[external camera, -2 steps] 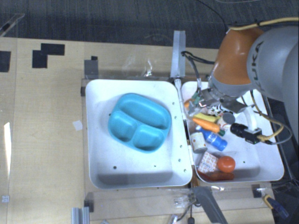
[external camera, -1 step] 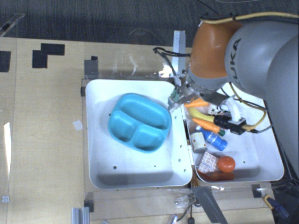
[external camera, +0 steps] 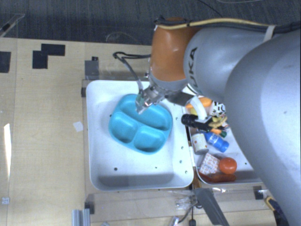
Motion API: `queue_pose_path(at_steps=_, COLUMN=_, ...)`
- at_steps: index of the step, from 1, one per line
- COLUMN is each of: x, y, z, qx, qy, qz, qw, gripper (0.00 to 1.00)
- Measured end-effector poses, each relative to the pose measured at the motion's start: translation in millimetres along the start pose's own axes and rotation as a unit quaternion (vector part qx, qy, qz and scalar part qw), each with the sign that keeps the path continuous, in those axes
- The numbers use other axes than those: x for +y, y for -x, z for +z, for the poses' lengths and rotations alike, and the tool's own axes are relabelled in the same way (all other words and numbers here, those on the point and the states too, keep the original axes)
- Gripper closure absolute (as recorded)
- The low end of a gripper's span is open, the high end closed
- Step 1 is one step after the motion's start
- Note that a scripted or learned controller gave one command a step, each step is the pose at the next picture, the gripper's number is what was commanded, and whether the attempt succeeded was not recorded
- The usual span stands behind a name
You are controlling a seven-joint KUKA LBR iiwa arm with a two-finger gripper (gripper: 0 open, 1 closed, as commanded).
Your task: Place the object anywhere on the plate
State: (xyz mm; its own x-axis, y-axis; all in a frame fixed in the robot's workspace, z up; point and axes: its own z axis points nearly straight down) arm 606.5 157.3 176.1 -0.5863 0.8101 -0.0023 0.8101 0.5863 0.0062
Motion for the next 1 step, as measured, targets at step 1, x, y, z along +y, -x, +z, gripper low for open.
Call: queue_pose_path(at_steps=1, x=-21.7, y=-88.9, z=39.0, qx=0.001, qy=-0.002, qz=0.027, qw=0.9996, gripper=1.0)
